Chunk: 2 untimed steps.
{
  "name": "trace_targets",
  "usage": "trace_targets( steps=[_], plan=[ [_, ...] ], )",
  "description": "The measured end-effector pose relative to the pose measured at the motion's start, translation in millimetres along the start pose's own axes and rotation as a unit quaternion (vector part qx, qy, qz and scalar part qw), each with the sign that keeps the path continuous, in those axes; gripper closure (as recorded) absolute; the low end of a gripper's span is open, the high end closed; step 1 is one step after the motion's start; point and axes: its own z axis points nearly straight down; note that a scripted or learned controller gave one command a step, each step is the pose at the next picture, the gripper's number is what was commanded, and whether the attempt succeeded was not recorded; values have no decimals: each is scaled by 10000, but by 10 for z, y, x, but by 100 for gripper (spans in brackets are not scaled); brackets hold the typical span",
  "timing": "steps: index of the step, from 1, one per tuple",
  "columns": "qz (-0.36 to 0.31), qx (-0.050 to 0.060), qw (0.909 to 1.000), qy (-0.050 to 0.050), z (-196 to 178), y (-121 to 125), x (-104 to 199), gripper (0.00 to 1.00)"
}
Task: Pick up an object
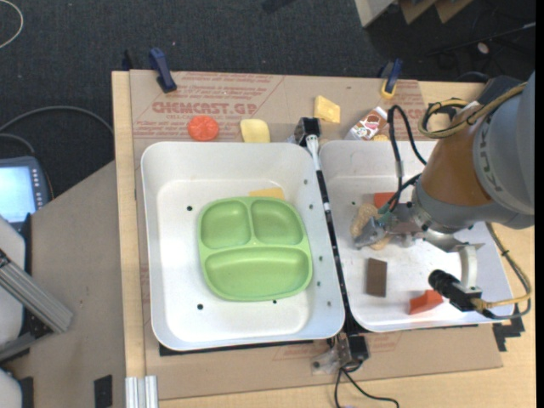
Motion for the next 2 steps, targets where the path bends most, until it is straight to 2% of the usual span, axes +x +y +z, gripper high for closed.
trace_targets(
  steps=[1, 2],
  plan=[
    [18, 55, 10000, 24, 2, -497, 20, 0],
    [12, 17, 10000, 6, -104, -467, 12, 100]
  ],
)
